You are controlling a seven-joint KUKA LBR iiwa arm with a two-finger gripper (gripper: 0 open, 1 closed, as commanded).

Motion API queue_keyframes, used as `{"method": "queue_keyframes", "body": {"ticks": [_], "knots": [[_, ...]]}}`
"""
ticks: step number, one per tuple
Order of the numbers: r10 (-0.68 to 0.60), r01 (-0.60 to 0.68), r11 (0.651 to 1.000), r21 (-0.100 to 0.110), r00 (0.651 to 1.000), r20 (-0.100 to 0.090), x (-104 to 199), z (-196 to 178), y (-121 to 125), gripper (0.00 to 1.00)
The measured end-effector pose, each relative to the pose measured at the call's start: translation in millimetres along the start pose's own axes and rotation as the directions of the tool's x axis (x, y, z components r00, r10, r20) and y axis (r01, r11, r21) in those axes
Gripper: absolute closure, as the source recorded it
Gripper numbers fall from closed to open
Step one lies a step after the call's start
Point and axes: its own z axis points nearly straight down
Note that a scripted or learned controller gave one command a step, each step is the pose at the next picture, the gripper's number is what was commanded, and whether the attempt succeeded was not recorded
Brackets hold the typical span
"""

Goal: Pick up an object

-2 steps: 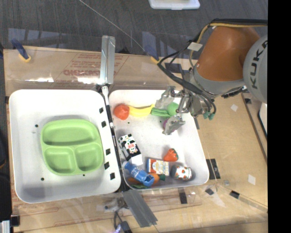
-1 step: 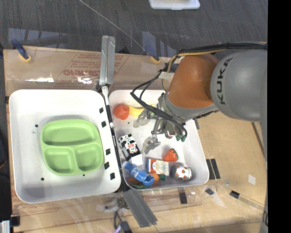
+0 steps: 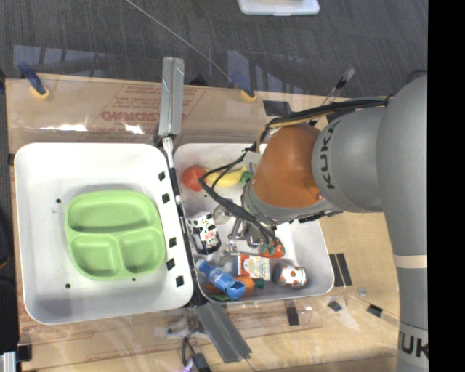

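Dark grey carpet point(image 3: 87, 29) lies toward twelve o'clock; a white tray point(image 3: 279, 6) rests there, beyond the cardboard-covered bench point(image 3: 109, 105).

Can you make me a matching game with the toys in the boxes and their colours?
Things:
1. tray
2. banana
3. bottle
4. ball

Colours:
A. blue
B. red
C. green
D. yellow

Pairs: 1-C, 2-D, 3-A, 4-B. The tray lies in the left box; the banana, bottle and ball lie in the right box, where the arm's hand reaches down.
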Motion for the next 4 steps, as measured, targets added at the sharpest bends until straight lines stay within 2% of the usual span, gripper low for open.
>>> {"method": "queue_keyframes", "body": {"ticks": [1,2,3,4], "knots": [[-0.009,0.009,1.0,0.001,1.0,0.008,-3.1,-12.9,1.7,1.0],[0.039,-0.039,0.999,0.001,0.999,0.005,-41.8,-2.8,-49.2,1.0],[-0.239,0.239,0.971,0.001,0.971,0.005,-5.5,-3.2,-113.3,1.0],[-0.144,0.144,0.99,0.0,0.99,0.008,-54.0,-3.7,-80.9,1.0]]}}
